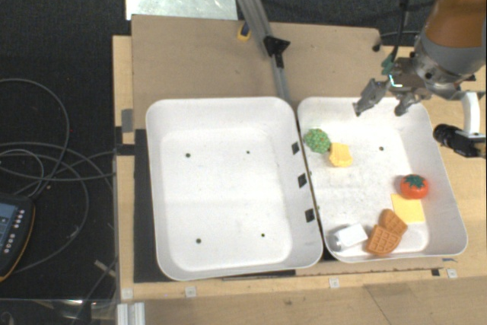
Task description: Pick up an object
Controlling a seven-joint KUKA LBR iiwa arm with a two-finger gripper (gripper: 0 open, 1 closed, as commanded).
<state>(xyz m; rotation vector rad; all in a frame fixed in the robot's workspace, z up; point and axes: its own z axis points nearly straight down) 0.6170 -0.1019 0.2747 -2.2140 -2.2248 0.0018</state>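
White right bin (437, 156) holds all the pickable items: green broccoli (317, 139) and yellow block (341, 155) near its 10 o'clock, red tomato (414, 185), yellow slice (409, 208), waffle (386, 232), white piece (350, 236) toward 5 o'clock. Tool (386, 101) hangs over the bin's 12 o'clock rim, fingers spread, gripping nothing, likely staged for a descent. Left bin (163, 186) on tabletop (190, 57) probably the drop side

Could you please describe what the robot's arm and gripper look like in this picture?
The arm has an orange band above a grey wrist, with black and yellow cables looping at the top. The gripper has two grey metal fingers, with a small teal light above.
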